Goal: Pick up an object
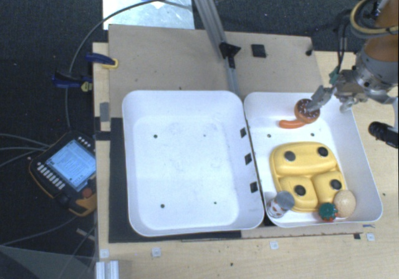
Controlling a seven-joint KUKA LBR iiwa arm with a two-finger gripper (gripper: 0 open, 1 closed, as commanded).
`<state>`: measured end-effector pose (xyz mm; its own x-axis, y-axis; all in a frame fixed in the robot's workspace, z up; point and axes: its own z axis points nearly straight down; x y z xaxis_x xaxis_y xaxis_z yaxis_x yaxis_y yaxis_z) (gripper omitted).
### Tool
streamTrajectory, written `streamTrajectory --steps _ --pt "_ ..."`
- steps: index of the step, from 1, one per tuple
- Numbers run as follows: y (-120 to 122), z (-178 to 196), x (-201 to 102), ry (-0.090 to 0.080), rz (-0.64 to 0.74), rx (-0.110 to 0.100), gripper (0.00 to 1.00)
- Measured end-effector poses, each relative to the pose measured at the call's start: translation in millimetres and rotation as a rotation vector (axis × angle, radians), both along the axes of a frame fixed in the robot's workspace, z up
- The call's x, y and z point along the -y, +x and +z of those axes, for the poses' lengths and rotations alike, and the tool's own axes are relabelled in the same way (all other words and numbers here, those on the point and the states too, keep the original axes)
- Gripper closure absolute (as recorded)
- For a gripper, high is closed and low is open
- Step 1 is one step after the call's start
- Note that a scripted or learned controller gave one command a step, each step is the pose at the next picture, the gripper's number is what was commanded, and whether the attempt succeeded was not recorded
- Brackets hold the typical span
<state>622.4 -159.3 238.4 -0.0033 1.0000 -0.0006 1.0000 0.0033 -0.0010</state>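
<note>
The right bin (361, 141) holds several objects. An orange curved piece (292, 124) lies near its far left corner, with a small brown round thing (305, 108) just above it. My gripper (317, 100) reaches in from the right and hangs low over that brown thing, touching or nearly touching it. A large yellow block with dark round holes (305, 175) fills the bin's middle. At the near edge sit a grey-capped small object (282, 200), a teal ball (327, 211) and a beige egg shape (344, 202).
The left bin (134, 147) stands beside the right one, joined by black clips (248, 158). A slanted metal pole (209, 10) rises behind the bins. A handheld pendant (67, 169) and cables lie off the bench at left.
</note>
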Motion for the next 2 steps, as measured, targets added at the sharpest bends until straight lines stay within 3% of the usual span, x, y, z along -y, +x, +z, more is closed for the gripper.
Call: streamTrajectory --steps 2 --pt "-6 -89 7 0.0 -0.001 0.002 0.0"
